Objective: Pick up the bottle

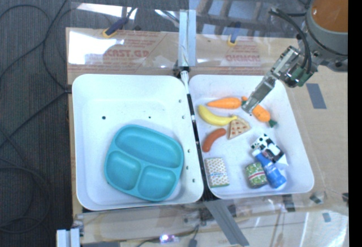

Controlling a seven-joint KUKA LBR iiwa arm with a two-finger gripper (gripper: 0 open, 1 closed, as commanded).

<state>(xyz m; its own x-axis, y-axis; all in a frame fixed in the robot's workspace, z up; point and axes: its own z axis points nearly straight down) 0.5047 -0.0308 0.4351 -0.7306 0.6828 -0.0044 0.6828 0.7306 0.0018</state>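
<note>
Your gripper [250, 105] sits over the far part of the right bin [297, 127], its tip between two carrots [225, 103] (whether the jaws are wide or narrow, you cannot tell). The blue bottle [271, 171] lies at the near right of that bin, just beside a green can [255, 174] and well apart from the gripper. In the left bin [90, 104] you have a teal tray [145, 162].

arm [334, 8] cut off at top right, bottle [270, 170] label too small to read
</note>
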